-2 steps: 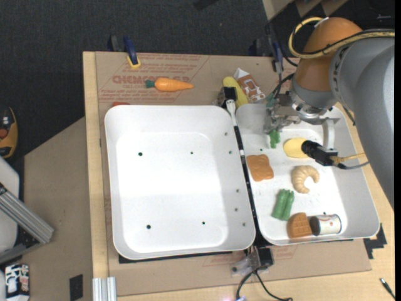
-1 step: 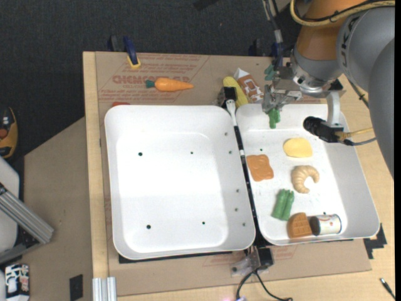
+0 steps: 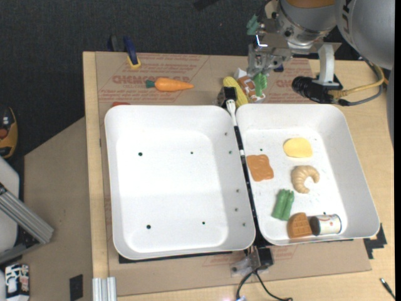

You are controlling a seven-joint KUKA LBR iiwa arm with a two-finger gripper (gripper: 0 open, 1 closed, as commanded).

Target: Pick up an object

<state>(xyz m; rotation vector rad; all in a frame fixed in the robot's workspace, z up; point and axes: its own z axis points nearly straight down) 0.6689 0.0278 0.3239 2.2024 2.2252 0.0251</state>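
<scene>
Gripper (image 3: 264, 64): poised just beyond the far rim of the right bin (image 3: 351, 137), directly over orange-green packet (image 3: 254, 88), probably the intended pick. Whether open or closed cannot be told. Inside that bin, spare candidates: bread slice (image 3: 259, 167), croissant (image 3: 304, 178).

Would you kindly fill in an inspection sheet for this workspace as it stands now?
Surface: cardboard sheet under left bin and right bin.
Job's things: right bin holds lemon, toast, croissant, green piece, brown roll, can.
Clutter: carrot, corn, packet, blue clip on cardboard beyond bins.
Grippers: gripper above the packet, beyond the bins.
Cables: black cable at bench's near edge.
Surroundings: dark floor; metal rail at left.
</scene>
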